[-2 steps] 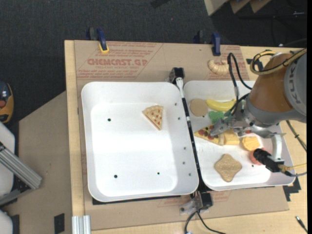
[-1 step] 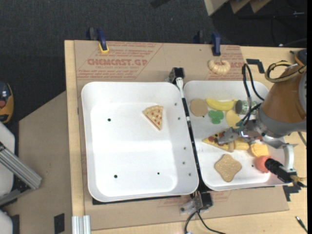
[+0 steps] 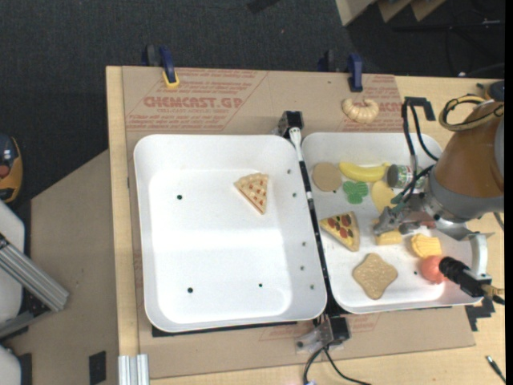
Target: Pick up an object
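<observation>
The gripper is low in the right bin, among a crowd of toy food: a banana, a green piece, a pizza slice and a yellow block just beside it. If it is open or closed, I cannot tell. The pieces lie so close that it may push them aside or catch two together. The left bin holds one other slice. On the tabletop cardboard I read "CHEMCAST GP".
</observation>
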